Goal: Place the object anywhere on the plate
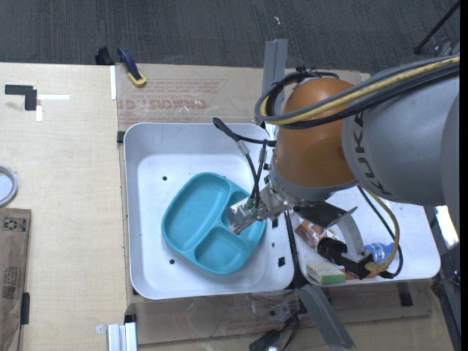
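Blue 3-compartment plate, tilted in left bin, hand above.

We see the plate, a blue divided dish with three compartments, lying flat and tilted diagonally in the left white bin, toward that bin's right wall. Its right edge is hidden by the arm.

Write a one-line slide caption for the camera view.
KUKA arm lowers its gripper over the right edge of a blue divided plate in the left bin.
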Tool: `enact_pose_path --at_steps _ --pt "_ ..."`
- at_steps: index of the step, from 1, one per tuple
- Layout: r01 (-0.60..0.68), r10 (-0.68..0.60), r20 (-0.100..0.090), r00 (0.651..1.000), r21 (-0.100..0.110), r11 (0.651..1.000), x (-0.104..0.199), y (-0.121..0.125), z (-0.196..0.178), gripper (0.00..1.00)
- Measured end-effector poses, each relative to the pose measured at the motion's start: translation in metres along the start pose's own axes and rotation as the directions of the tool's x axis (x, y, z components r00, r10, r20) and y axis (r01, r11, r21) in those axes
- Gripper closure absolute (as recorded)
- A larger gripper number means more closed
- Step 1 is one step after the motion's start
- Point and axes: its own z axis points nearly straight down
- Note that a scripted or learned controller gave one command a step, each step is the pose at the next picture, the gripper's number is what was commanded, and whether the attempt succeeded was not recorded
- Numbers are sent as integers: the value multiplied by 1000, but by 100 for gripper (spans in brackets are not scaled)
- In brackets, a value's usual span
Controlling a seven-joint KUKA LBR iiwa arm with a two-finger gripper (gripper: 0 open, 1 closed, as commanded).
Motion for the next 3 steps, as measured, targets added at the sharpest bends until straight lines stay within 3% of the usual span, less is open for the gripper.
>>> enact_pose_path --at_steps 1,2,3 --pt "-172 172 1 985 2 985 -18 10 -73 100" --pt "-171 171 3 985 4 985 -19 10 -81 100" --pt "-171 171 3 985 5 985 -19 10 -81 0"
